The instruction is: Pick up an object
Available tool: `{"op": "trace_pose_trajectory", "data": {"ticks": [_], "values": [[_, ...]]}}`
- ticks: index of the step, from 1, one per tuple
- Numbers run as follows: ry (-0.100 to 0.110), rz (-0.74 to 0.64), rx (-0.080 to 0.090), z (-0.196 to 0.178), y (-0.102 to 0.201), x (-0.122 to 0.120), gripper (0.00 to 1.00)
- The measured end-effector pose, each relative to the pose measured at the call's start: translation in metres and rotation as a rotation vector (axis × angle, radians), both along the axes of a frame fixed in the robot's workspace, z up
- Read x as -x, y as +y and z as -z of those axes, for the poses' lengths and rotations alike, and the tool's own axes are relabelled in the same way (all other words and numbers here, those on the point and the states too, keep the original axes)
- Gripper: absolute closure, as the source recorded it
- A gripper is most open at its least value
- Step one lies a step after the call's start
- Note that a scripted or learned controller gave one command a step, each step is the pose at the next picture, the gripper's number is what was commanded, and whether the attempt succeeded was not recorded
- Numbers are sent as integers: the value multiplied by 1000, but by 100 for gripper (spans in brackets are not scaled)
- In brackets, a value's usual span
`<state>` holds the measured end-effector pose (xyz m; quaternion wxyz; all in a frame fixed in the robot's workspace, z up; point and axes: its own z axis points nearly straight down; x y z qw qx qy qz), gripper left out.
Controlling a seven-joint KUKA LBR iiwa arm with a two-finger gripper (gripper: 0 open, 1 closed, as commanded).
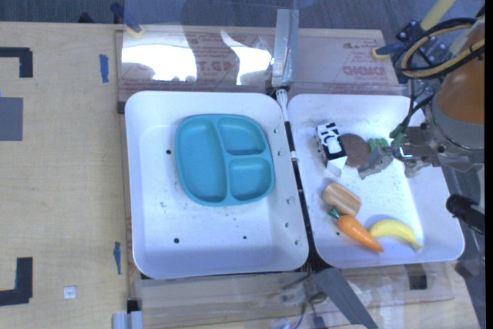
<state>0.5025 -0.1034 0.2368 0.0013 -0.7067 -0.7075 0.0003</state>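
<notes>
The desk [54, 166] carries two shallow white bins side by side. The left bin [146, 189] holds a teal divided plate [225, 158], lying flat near its middle. The right bin [435, 243] holds all the loose things the task could mean: a small black-and-white box [331, 141] near the divider, a brown round piece [354, 149] just beside it, a tan bun-like block [341, 197] below, an orange carrot [359, 232] touching that block's lower end, and a yellow banana [397, 230] just beside the carrot toward the front right corner.

The arm [462, 100] reaches in from the right, and its pincer [377, 159] sits low over the upper part of the right bin, next to the brown piece, where a grey-and-green bit lies under or against its tip. Whether the pincer is spread or closed, I cannot tell; its parts blur into that grey-green bit, and nothing is plainly seen gripped.

The step in hand looks like the reach and descent onto a target in the upper right bin, likely the brown piece or the bit beside it. The next move calls for a settled, centred closing on one item alone, clear of the box, then a straight lift to prove the hold.
</notes>
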Motion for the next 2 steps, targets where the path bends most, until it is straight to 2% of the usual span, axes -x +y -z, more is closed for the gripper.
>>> {"op": "trace_pose_trajectory", "data": {"ticks": [1, 2], "values": [[2, 94, -1, 26, 5, 23, 0], [8, 127, 0, 120, 7, 26, 0]]}}
